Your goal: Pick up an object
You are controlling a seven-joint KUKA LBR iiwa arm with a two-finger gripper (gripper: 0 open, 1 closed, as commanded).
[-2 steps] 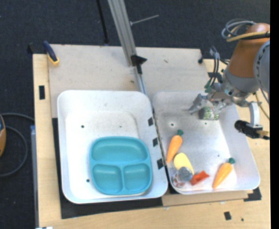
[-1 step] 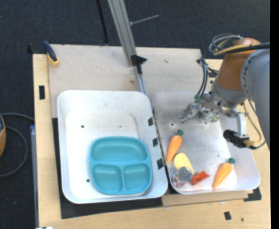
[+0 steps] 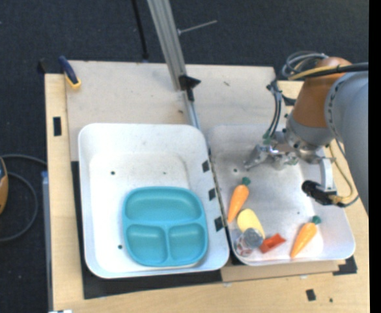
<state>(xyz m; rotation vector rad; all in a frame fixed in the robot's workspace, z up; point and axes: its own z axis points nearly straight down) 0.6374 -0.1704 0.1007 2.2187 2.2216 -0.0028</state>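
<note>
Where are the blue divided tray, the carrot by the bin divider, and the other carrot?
blue divided tray (image 3: 166,225), camera view, middle ridge.
carrot by the divider (image 3: 238,203), camera view, orange body.
other carrot (image 3: 303,238), camera view, orange body.

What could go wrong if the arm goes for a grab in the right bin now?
The gripper is above bare floor near the right bin's back, away from every item, so closing here likely catches nothing. One carrot, a yellow piece and a red piece crowd together near the front wall, inviting a nudge or double grab. The other carrot lies apart.
</note>
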